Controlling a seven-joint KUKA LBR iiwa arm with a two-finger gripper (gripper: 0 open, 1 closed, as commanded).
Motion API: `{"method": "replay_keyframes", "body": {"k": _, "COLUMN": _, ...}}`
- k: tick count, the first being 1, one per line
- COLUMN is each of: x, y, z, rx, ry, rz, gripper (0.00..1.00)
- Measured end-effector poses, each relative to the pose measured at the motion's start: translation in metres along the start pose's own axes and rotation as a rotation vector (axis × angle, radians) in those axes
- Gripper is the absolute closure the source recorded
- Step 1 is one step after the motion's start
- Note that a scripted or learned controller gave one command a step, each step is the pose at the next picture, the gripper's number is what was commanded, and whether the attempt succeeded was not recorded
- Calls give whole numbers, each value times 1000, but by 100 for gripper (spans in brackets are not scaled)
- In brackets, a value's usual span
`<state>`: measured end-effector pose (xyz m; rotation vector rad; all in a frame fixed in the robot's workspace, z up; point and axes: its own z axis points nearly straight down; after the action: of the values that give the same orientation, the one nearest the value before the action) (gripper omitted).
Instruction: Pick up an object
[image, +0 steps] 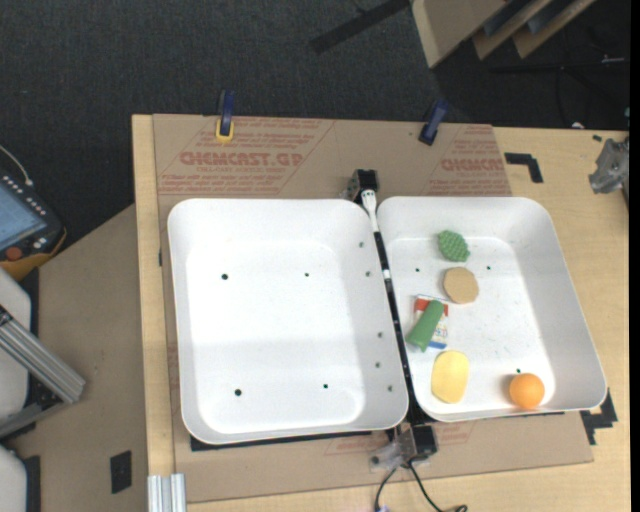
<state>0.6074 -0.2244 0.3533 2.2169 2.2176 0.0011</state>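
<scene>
Orange ball (527, 390) sits in the right bin's (570, 290) near corner, right of the yellow block (450, 377), 1 of 5 objects there. No pincer to judge. I'd drop straight down on it, clear of the bin wall.

Dark grey carpet floor (120, 60) runs behind the light wooden bench (110, 300), which carries a brown cardboard sheet (300, 160) pinned by two blue clamps (226, 115), with even overhead light throughout.
</scene>
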Motion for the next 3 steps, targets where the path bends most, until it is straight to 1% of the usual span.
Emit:
{"method": "replay_keyframes", "body": {"k": 2, "x": 0, "y": 5, "z": -26, "rx": -1, "ry": 0, "rz": -1, "gripper": 100}}
{"method": "replay_keyframes", "body": {"k": 3, "x": 1, "y": 22, "z": -19, "rx": 1, "ry": 0, "rz": -1, "gripper": 100}}
